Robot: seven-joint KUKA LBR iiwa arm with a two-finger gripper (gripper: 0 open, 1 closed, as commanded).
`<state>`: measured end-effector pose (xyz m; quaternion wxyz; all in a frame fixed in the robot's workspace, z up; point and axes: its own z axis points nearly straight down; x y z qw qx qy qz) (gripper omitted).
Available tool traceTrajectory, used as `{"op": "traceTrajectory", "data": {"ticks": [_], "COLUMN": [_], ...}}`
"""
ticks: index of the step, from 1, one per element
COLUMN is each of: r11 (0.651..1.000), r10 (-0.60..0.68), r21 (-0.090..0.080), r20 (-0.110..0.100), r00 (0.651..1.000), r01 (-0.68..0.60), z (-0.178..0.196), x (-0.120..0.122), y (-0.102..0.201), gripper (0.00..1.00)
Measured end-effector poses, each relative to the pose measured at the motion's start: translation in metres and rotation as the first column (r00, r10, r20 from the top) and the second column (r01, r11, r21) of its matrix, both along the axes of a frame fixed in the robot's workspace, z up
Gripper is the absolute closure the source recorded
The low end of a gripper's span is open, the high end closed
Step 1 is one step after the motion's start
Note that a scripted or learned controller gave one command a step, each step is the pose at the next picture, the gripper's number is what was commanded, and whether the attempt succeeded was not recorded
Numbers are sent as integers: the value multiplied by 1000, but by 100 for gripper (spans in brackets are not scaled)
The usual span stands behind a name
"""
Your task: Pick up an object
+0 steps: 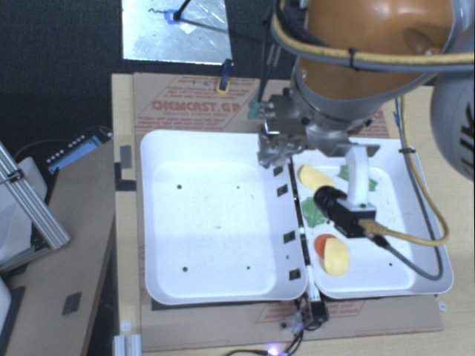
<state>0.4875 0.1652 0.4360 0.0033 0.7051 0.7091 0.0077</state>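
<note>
The right bin (415, 273) holds several small objects. A yellow piece (315, 176) lies near its upper left, and a green piece (312, 215) lies by the divider. A red piece (323, 243) touches a second yellow piece (336, 259) lower down. More green bits (346, 173) peek out beside the arm. My gripper (320, 163) hangs low over the upper left of this bin, right above the first yellow piece. The orange wrist and grey body hide much of it. A black fitting (341, 213) with a yellow cable sticks out below it.
The left bin (215, 221) lies beside the right one, split by a ridge with black clips (291, 237). Both rest on a cardboard sheet (193, 104). A shiny metal plate (174, 21) lies at the back. Cables loop along the right bin's right side.
</note>
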Motion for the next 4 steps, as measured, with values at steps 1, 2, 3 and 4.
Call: {"op": "traceTrajectory", "data": {"ticks": [1,2,3,4], "r11": [1000,1000,1000,1000], "r10": [3,-5,-2,0], "r21": [-7,-8,-1,3], "r20": [-22,-20,-5,3], "r00": [1000,1000,1000,1000], "r01": [-3,5,2,0], "z": [-175,-233,-113,30], "x": [15,25,0,8], "y": [73,69,52,56], "gripper": [100,100,100,100]}}
